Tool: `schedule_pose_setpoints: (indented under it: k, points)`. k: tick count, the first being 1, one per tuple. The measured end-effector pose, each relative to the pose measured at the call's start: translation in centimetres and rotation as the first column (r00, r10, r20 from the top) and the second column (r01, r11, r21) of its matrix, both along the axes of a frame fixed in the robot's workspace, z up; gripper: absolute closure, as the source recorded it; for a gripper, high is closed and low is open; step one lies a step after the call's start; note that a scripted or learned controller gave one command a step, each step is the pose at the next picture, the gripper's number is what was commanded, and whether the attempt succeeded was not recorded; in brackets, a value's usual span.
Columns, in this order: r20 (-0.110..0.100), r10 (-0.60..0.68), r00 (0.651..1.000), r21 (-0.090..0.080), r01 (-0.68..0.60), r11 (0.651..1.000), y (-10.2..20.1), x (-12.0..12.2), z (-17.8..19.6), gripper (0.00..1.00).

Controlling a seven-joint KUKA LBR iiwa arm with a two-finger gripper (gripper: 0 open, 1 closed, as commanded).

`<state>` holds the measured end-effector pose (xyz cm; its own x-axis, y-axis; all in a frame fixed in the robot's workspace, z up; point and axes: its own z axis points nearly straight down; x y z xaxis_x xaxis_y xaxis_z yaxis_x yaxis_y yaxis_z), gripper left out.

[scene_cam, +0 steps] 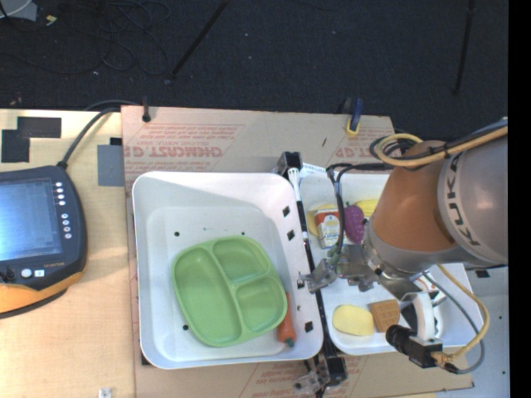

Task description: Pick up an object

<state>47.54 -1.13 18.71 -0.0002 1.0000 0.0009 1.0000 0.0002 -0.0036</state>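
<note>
Looking down at a slant on a cardboard-covered bench (pixel 207 143), the view takes in two shallow white bins side by side. The left bin (pixel 166 197) holds a light green divided plate (pixel 228 288) with three compartments, lying flat toward the bin's near right corner. An orange carrot-like piece (pixel 286 330) lies just beside the plate's near right edge, against the bin's right wall.

The grey arm (pixel 465 206), with its orange band (pixel 406 206), reaches in from the right and covers much of the right bin (pixel 319 193). The gripper (pixel 325 274) sits low at the left side of the right bin, close to the wall between the two bins. Whether it is released, clenched or grasping anything cannot be told, since the wrist and cables crowd it.

Several small things lie in the right bin. A pale yellow rounded piece (pixel 353 320) rests near the front, touching a tan square biscuit-like piece (pixel 385 313) on its right. Farther back, a small packet with a red label (pixel 328 226) lies beside a purple item (pixel 354 222), and a yellow item (pixel 367 208) shows partly behind the arm.

A handheld control pendant (pixel 37 230) with a dark screen rests at the far left of the bench.
</note>
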Motion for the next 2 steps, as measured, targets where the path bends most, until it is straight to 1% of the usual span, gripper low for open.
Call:
schedule_pose_setpoints:
  k: [1,2]
  points:
    - [0.003,0.000,1.000,-0.001,0.000,1.000,-0.4,4.8,0.0,0.00]
    - [-0.002,-0.005,1.000,-0.001,0.005,1.000,-5.5,2.7,0.0,0.00]
